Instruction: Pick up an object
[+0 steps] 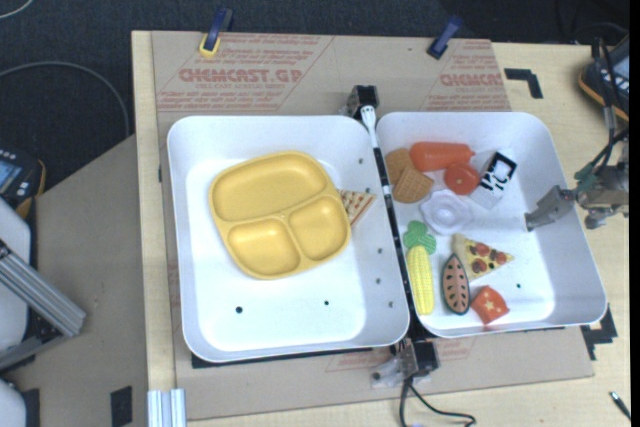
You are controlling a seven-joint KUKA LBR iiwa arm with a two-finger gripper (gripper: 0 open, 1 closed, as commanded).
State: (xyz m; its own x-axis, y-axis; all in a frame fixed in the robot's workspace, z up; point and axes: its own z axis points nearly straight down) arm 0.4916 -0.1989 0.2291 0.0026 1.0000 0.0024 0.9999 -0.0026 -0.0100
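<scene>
I hover my gripper (552, 207) at the right bin's (560, 290) edge — grip state unclear; the pizza slice (482, 255) looks light, stiff — best pinched across its edges.

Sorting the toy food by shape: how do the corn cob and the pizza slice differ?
The corn cob is long, narrow and yellow with a green end; the pizza slice is a flat triangle with red spots. The corn cob lies along the right bin's left wall, the pizza slice nearer the middle. Both lie flat.

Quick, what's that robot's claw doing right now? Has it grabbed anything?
Gripper: at the right bin's right edge, holding nothing; open or shut cannot be told.
</scene>
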